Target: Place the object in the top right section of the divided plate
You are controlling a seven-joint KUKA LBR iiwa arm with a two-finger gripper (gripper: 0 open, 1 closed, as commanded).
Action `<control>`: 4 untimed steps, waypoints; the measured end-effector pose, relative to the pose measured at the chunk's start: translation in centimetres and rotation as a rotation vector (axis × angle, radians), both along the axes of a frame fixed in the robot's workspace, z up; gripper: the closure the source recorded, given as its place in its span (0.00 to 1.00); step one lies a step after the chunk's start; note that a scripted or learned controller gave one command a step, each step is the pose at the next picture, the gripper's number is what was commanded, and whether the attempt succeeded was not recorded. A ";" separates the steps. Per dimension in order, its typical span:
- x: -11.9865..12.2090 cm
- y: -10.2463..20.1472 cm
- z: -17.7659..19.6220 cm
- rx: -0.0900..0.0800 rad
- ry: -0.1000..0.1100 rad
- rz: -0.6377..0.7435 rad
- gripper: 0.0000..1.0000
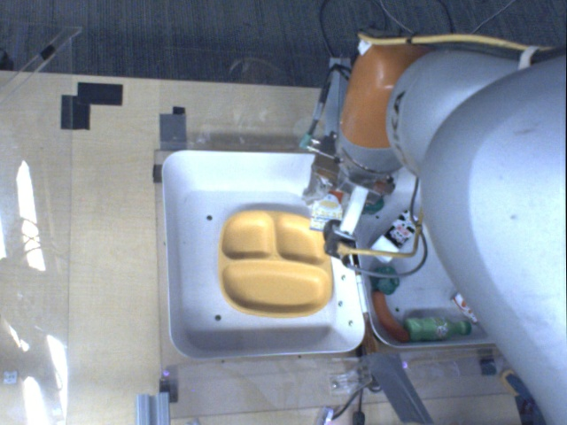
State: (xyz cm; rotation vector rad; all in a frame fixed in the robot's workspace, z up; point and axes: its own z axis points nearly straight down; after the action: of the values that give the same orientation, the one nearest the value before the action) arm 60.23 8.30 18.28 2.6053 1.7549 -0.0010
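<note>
Hovering over the right edge of the yellow three-section divided plate (270, 264), the end effector (330, 224) carries what looks like a small yellow-and-white packet (325, 209) at its tip, though I cannot tell whether it is clenched or released. Nearest the worktop's front edge, a green bottle (437, 328) lies in the right white bin (390, 333), with an orange object (386, 315) just beside it. Farther back, the plate sits mid-floor in the left white bin (186, 237).
</note>
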 end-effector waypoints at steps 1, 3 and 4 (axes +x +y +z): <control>-1.9 -3.2 0.0 0.001 0.001 -0.074 1.00; 6.7 1.4 8.2 0.000 -0.003 -0.049 0.00; 6.7 1.4 24.4 0.001 -0.005 -0.055 0.00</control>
State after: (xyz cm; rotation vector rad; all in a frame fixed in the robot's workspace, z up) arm 66.94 9.74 42.67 2.6511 1.6813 0.0064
